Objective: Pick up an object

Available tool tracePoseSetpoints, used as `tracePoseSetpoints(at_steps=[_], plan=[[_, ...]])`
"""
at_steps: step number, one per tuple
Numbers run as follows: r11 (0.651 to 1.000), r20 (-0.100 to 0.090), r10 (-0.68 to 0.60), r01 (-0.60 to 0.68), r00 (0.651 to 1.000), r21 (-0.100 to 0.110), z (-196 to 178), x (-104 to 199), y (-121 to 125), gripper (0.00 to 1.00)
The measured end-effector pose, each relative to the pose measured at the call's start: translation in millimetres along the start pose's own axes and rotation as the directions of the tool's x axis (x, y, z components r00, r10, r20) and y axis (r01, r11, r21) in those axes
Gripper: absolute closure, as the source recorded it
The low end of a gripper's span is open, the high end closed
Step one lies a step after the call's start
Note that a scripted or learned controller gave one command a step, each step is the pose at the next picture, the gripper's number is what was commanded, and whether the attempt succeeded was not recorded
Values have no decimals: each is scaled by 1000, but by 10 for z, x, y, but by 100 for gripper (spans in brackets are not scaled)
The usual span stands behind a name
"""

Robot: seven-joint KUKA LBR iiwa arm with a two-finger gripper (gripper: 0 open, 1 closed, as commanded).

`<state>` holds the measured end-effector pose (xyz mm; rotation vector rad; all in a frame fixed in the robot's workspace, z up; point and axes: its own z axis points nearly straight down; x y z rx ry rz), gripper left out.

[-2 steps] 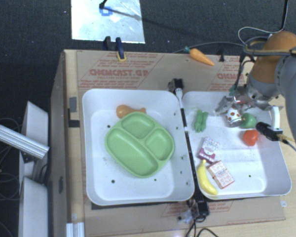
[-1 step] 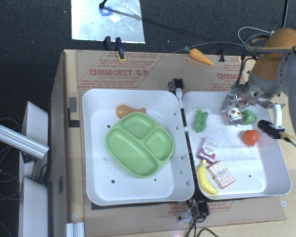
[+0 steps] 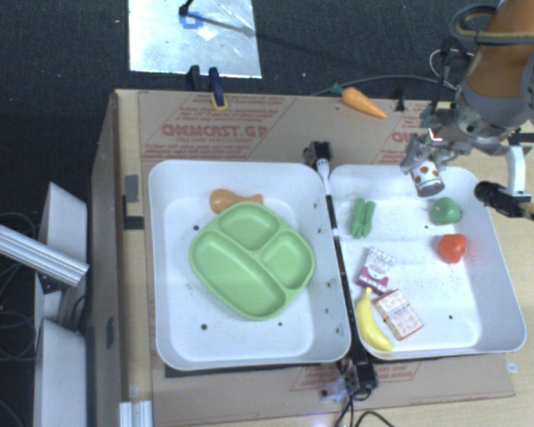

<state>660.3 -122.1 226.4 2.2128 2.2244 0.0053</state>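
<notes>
At about 1 o'clock over the right bin (image 3: 503,327), the gripper (image 3: 424,165) has its fingers closed on a small round can (image 3: 427,180) with a red-and-white label, lifted and tilted. Below lie a glossy green pepper (image 3: 445,210), red tomato (image 3: 452,247), curved yellow banana (image 3: 371,323) and two printed packets. The left bin (image 3: 173,327) holds a smooth green divided plate (image 3: 251,258).

Brown cardboard sheet (image 3: 249,127), printed in red, under two white bins, the left bin (image 3: 173,327) and the right bin (image 3: 498,318), set side by side. Blue clamp (image 3: 217,87) and black clamp (image 3: 193,76) at its far edge. Orange carrot (image 3: 363,102) on the cardboard beyond the right bin. Shiny foil square (image 3: 222,38) on dark carpet (image 3: 53,43)
</notes>
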Motion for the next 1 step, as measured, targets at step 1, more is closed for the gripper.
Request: tracePoseSetpoints(at_steps=[1], plan=[[1000, -1, 0, 0, 1000, 2, -203, 646, -390, 100]])
